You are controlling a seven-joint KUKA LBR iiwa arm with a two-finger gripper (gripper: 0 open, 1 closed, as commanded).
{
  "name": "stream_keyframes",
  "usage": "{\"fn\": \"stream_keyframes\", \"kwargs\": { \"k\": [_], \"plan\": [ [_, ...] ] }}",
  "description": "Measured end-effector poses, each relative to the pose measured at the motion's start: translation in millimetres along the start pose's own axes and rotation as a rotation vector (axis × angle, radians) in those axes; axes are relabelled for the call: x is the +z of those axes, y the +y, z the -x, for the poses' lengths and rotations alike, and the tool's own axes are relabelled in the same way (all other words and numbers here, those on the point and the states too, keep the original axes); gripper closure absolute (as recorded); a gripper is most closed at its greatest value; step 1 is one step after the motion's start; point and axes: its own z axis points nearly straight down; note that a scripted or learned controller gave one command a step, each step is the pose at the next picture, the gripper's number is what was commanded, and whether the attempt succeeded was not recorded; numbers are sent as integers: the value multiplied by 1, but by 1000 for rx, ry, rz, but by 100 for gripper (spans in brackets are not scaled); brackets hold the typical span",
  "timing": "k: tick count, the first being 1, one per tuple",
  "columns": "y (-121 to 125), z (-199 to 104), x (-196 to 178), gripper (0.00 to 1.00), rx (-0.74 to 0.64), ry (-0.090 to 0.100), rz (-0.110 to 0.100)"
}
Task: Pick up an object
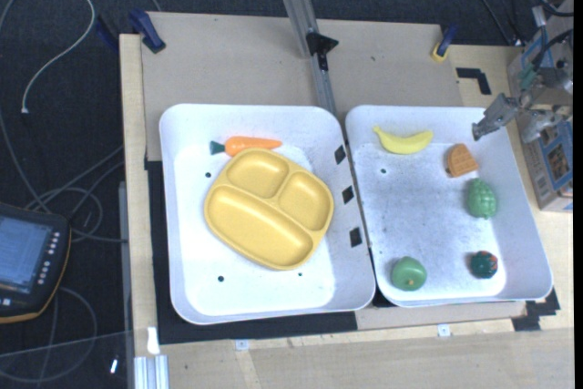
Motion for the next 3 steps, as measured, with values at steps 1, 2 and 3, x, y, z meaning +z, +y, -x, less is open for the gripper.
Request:
{"fn": "stream_keyframes", "kwargs": {
  "k": [1, 2, 3],
  "plan": [
    [0, 0, 0, 0, 0, 0, 0],
    [-1, -6, 43, 0, 0, 0, -5],
    [0, 0, 88, 0, 1, 0, -6]
  ]
}}
